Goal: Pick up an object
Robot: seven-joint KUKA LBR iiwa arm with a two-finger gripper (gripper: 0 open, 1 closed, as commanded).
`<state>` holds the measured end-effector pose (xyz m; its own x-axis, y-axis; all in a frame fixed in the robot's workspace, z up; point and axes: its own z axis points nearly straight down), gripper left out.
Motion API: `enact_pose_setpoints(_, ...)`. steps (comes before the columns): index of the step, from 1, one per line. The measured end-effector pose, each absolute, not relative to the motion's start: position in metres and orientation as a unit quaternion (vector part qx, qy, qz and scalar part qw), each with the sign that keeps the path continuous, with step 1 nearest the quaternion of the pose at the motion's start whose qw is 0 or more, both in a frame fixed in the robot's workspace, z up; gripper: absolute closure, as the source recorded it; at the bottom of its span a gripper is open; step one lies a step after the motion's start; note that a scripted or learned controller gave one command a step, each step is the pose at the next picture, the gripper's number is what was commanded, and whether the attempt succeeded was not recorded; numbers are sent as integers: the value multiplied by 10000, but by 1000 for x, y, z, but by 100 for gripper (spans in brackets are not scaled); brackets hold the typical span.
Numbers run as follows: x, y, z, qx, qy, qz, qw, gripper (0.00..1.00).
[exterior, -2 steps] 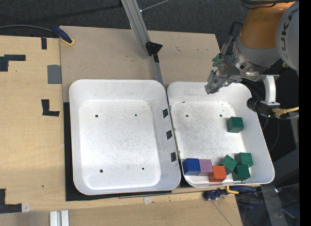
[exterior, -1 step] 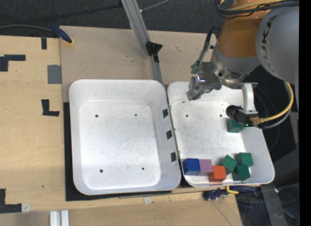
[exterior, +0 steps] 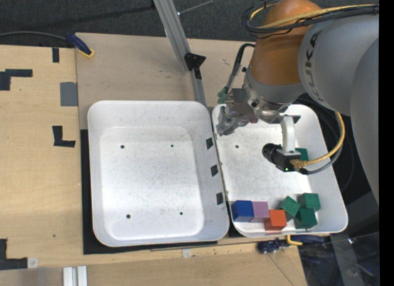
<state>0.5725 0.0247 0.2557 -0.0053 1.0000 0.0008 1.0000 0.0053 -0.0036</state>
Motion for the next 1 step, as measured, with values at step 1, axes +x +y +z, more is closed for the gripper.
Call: enact_pose_setpoints(1,551,62,249,-7054,-7088,11,16,100)
